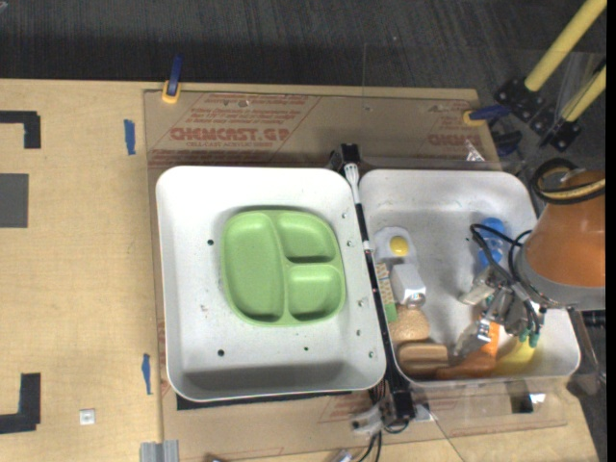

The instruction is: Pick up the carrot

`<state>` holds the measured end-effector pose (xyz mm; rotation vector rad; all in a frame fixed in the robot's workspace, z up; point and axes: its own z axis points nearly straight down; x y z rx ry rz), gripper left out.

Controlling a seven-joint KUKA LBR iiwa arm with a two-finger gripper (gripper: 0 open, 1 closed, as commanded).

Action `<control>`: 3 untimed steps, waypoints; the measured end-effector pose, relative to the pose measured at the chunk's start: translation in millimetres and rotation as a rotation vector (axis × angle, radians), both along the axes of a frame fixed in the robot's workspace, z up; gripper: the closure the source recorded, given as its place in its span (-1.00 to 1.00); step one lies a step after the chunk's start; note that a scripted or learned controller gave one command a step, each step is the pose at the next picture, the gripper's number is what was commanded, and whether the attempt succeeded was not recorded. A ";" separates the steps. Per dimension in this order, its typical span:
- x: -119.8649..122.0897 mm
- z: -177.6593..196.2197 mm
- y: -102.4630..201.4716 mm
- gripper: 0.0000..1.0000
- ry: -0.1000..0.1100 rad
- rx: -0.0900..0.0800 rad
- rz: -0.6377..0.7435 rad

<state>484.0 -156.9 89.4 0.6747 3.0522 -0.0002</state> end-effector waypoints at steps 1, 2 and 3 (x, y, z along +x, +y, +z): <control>0.7 0.3 24.4 -1.00 -0.001 -0.002 0.024; 1.0 0.5 55.5 -1.00 -0.002 -0.001 0.000; 1.4 0.5 44.9 -1.00 -0.006 -0.007 0.284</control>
